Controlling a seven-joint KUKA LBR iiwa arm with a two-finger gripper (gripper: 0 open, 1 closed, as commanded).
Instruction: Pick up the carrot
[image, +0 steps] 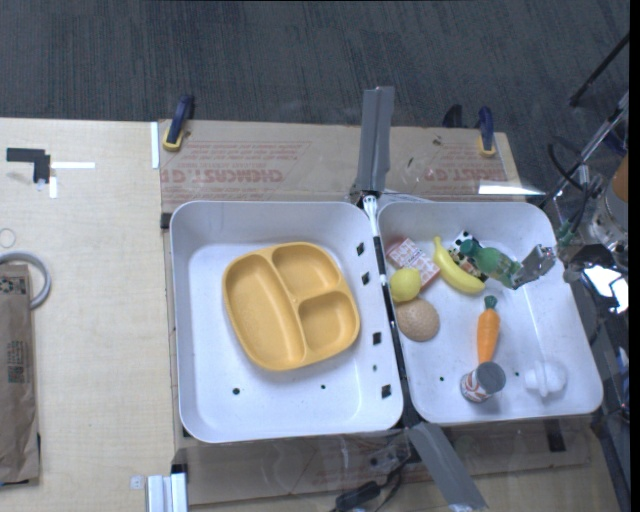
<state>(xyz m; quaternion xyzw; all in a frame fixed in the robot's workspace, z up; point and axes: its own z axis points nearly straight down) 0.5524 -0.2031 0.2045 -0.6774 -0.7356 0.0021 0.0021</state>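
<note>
The orange carrot with a green top lies in the right bin, pointing toward the near edge, just right of the bin's middle. My gripper reaches in from the right, near the bin's far right side. It is above and to the right of the carrot and apart from it. Its tip sits close beside a green toy.
Around the carrot in the right bin are a banana, a lemon, a brown egg-shaped item, a pink packet, a small can and a white object. The left bin holds a yellow divided plate.
</note>
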